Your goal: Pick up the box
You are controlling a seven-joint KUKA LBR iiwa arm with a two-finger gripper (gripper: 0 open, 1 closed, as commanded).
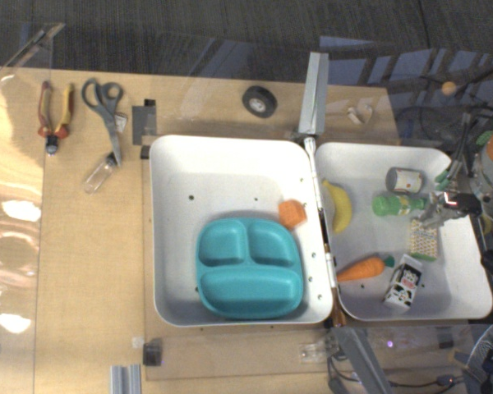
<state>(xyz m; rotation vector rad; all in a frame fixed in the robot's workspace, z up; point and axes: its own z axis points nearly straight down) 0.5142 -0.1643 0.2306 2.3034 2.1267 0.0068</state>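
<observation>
Overhead slanted view of two shallow white bins side by side on a wooden bench. The task's thing, a small black-and-white box [403, 283], lies in the lower part of the right bin [468, 302], its long axis tilted slightly from the frame's vertical, just right of a carrot [362, 269] and just below a small patterned packet [424, 239]. The gripper [444, 203] hangs at the right side of the same bin, above and to the right of the box in the frame, so the coming move would, by judgement, run down and to the left across the packet. Whether the claw is apart or together cannot be told at this size. The arm enters from the frame's right edge, its wrist reaching leftward over the bin's right rim. Also in the right bin: a banana [340, 207], a green bottle [397, 205] and a grey can [404, 180]. The left bin [172, 220] holds a teal divided tray [250, 268] and a small orange object [292, 213]. Scissors [107, 113] and pliers [53, 113] lie on the bench at upper left.
</observation>
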